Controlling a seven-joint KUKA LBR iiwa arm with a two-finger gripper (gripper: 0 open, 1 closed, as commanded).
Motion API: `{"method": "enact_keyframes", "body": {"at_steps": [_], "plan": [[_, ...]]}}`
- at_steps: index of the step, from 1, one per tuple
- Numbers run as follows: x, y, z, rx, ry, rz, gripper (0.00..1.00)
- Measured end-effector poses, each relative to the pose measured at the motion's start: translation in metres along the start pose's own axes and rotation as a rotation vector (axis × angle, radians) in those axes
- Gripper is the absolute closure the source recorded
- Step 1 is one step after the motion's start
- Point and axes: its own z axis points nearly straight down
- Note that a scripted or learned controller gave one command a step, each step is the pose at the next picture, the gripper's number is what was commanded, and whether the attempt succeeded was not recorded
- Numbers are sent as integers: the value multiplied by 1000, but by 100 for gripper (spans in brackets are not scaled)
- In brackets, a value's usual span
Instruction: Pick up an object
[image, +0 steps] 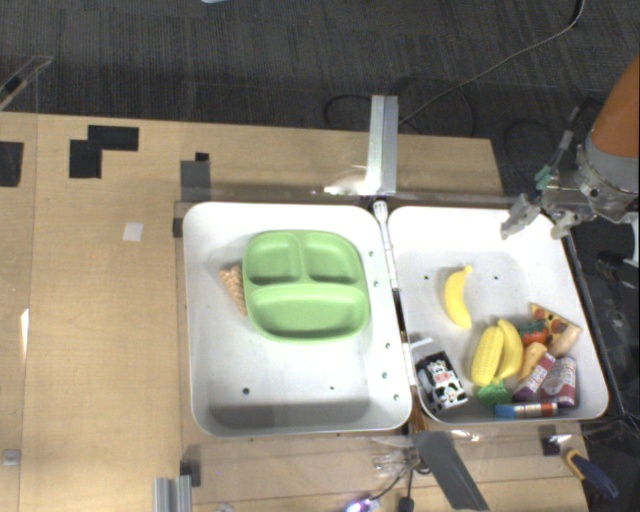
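Light wood bench (100, 330) carried two shallow white bins, side by side & touching at the middle. Left bin (215, 390) sat toward bench centre, right bin (500, 262) near the bench's right edge. Black patches (103, 148) marked the far-left top. A metal post (384, 140) stood on the bench just behind the bins' seam.

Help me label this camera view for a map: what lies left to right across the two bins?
Tan waffle piece → green divided plate → black-and-white carton → lone banana → heap of toy food, gripper above the right bin's far edge.
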Motion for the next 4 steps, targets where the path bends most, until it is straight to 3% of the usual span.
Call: {"method": "enact_keyframes", "body": {"at_steps": [1, 2, 3, 4], "plan": [[38, -30, 114, -2, 0, -134, 0], [76, -73, 113, -10, -1, -163, 0], [95, -81, -2, -2, 0, -265, 0], [47, -108, 9, 0, 0, -117, 0]]}}
